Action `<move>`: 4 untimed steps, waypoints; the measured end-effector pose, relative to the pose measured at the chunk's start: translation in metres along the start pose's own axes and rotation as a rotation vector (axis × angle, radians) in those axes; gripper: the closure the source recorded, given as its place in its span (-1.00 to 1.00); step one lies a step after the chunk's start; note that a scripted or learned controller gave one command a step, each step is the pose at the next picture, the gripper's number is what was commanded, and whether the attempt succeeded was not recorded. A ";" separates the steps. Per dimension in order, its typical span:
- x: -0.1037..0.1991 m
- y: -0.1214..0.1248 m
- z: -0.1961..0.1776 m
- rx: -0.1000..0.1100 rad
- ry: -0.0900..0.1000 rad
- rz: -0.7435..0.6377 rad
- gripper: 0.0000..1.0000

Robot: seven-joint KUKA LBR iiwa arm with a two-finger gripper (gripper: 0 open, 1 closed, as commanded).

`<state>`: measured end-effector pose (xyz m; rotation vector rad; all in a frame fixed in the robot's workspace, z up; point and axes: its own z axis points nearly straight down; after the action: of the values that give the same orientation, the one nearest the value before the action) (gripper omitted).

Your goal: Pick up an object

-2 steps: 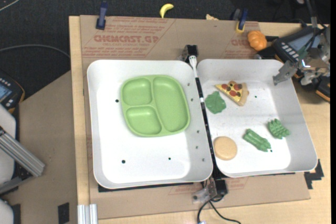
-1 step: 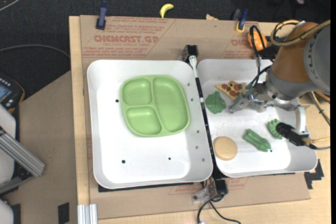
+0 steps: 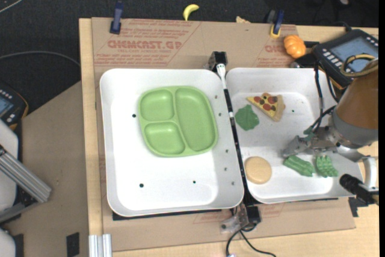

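Gripper (image 3: 299, 149) hangs low in the right bin (image 3: 301, 82), at the lower right of the frame, its metal fingers pointing left toward two green toy pieces; whether those fingers are spread or closed cannot be told from this angle, and nothing is seen clamped between them. One green piece (image 3: 299, 165) lies just below the fingertips, long and ridged; the second green piece (image 3: 325, 165) lies just to its right, partly under the wrist.

Three more toys share that bin: one round tan cookie (image 3: 259, 170) near the lower left corner, one green leafy piece (image 3: 246, 118) at the left wall higher up, and one pizza slice (image 3: 267, 105) just to the upper right of the leaf.

One arm (image 3: 361, 108) comes in from the right edge, its orange band above the grey wrist, bent downward over the bin's right side.

Left of this, the left bin (image 3: 120, 147) holds one green divided plate (image 3: 178, 121) with three compartments, near its centre. Beyond the bins, on the brown board (image 3: 150, 45), sit one small orange fruit (image 3: 294, 45) at upper right and one yellow banana (image 3: 190, 10) at the top edge, well apart from each other.
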<state>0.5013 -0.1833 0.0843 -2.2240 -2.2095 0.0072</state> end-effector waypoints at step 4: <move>-0.037 0.063 -0.002 -0.015 -0.003 -0.012 1.00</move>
<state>0.5637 -0.2209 0.0857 -2.2204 -2.2317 -0.0059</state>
